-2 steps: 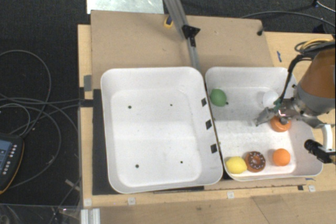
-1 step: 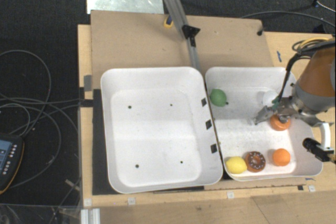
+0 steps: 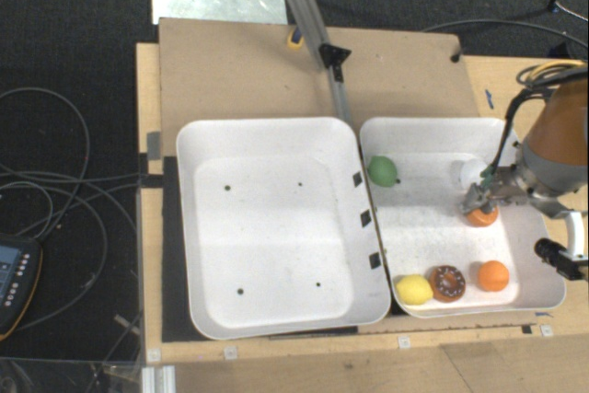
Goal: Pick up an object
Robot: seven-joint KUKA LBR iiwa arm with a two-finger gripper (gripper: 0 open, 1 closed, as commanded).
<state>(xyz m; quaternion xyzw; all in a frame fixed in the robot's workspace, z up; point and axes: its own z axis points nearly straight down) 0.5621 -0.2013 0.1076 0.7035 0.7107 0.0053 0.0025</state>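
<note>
two white bins share the bench; in the right bin (image 3: 433,198), the gripper (image 3: 479,202) sits directly over a small orange object (image 3: 481,216) near the far right wall, touching it. whether its fingers grip it, i cannot tell.

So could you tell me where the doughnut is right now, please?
The doughnut lies along the near edge of the right bin, between the lemon on its left and the orange on its right.
</note>
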